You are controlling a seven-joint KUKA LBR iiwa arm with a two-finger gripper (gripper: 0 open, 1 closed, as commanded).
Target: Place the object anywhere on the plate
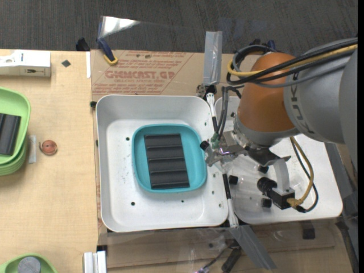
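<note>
A teal plate [196,172] lies in the middle of the left white bin [114,203]. On it rests a black ridged rectangular object [166,161], lying flat and covering most of the plate's floor. The arm's orange band [267,95] and grey wrist hang over the left part of the right bin [324,201], just to the right of the plate. The gripper [256,166] sits beneath the wrist, largely hidden by it. Nothing can be seen held in it.
A green tray [17,104] holding a dark item lies at the far left of the bench. Close to it sit a small brown disc [49,147] and a white box [23,63]. A cardboard sheet [142,73] lies behind the left bin. Cables [304,178] loop over the right bin.
</note>
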